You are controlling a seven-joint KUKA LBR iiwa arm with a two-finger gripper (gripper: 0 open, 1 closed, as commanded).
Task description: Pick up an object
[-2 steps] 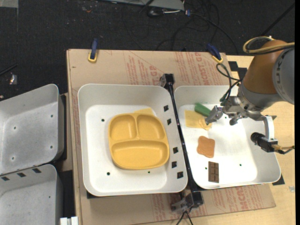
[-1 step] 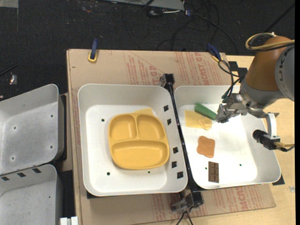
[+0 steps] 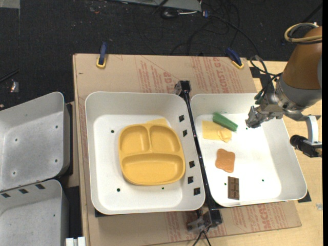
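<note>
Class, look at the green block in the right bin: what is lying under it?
The green block rests on the upper right edge of a pale yellow piece, which lies on the right bin floor. The part of the yellow piece beneath the block is covered.

- We see bright, even light from overhead across both white bins [image 3: 143, 199], with no harsh glare.
- Shadows stay soft and short, hugging the yellow tray [image 3: 151, 155] along its lower edge.
- The dark floor [image 3: 41, 24] in the upper left of the frame loses detail.
- We find the frame slightly soft and grainy overall.
</note>
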